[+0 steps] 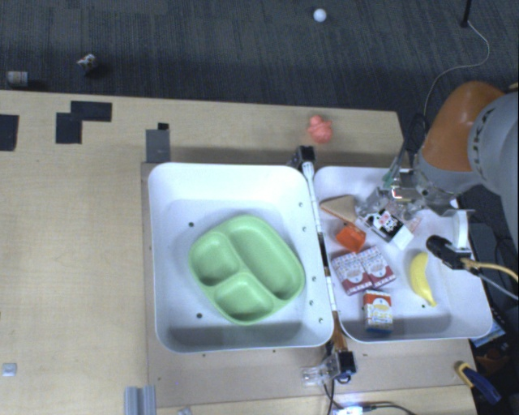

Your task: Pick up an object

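The grey arm (495, 146), with its orange band (456, 121), reaches in from the right of the frame over the upper part of the right bin (474, 320). The gripper (395, 211) hangs low over the bin's upper middle, right above a small black-and-white object (390, 224). From this slant I cannot tell whether the jaws are wide or narrow, or whether they touch that object. Nothing can be seen held between them.

The things to pick all lie in the right bin. A tan wedge (340, 208) sits at its upper left, its point toward the divider between the bins. Just below the wedge lies an orange block (351, 237). Under that, two red-and-white packets (362, 270) lie side by side, touching each other. A small carton (378, 312) stands near the bin's lower edge, just below the packets. A banana (420, 278) lies to the right of the packets, its length running up and down the frame, apart from them.

The left bin (162, 243) holds a green divided plate (243, 267) with three compartments, lying flat near the bin's middle.

On the counter (73, 284), above the seam between the bins, rests a small pink object (320, 128). Black marks (81, 120) show on the counter at the upper left of the frame. A small white ball (319, 14) lies on the dark floor (203, 40) beyond the counter's far edge.
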Motion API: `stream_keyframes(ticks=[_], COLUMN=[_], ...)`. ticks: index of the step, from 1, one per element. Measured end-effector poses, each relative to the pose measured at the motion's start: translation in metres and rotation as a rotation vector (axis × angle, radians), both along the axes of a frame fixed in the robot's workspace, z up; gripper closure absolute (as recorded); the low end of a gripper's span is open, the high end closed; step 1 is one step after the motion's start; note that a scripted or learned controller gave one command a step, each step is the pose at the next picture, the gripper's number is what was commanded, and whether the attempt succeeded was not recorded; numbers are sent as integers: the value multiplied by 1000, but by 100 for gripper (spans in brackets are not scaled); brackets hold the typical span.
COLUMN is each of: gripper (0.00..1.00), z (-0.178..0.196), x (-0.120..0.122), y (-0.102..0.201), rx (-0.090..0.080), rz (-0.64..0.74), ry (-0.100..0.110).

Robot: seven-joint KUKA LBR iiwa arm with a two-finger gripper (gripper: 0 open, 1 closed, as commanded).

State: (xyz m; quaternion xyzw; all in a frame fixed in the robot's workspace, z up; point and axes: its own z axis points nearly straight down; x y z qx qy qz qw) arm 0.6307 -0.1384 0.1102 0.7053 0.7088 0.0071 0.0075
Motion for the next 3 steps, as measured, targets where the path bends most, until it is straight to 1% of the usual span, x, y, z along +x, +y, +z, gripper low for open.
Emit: stream_keyframes(ticks=[1,2,3], gripper=[0,100,100], z=[-23,-12,125], x=[-118,-114,-81], y=[53,53,112], rx=[-1,-2,1], rz=[-4,-3,0], ry=[14,5,15])
